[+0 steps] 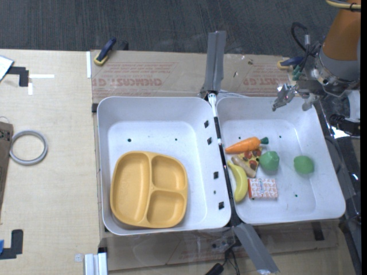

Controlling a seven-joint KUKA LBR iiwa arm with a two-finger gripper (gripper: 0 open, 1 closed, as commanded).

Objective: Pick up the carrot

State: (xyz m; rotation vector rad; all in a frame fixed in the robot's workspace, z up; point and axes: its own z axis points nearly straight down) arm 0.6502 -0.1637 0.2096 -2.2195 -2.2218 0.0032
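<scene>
Taking the carrot (245, 145) as landmark: it lies in the right bin (321, 208) against the left wall, a banana (239, 181) and small box (263, 188) nearer the camera, two green items to its right. Farther back, the gripper (295, 96) hovers above the bin's far rim, fingers apart, holding nothing.

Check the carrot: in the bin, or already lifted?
In the bin. The carrot lies flat in the right bin above the banana, with the gripper apart.
</scene>
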